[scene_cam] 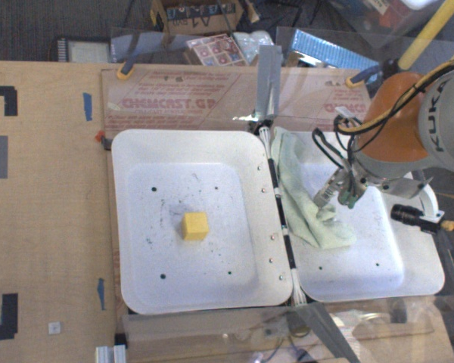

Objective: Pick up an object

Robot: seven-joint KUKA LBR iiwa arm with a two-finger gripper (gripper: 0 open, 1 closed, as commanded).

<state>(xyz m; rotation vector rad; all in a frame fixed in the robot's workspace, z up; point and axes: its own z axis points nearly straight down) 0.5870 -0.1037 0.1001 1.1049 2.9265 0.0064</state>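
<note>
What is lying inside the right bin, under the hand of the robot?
A crumpled pale green cloth lies in the right bin, against its left wall. The hand is right over it. Whatever the cloth covers is hidden.

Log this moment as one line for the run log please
arm: over right bin | gripper: above pale green cloth, grasp unclear | yellow cube: left bin, untouched

The left bin (pixel 136 165) offers open floor on every side of the yellow block (pixel 196 226), which sits alone near its middle, well apart from all four walls. In the right bin (pixel 416 274), a pale green cloth (pixel 306 203) crowds the left wall, and the gripper (pixel 339 197) hangs over its right edge; the floor toward the near right corner lies bare.
</note>
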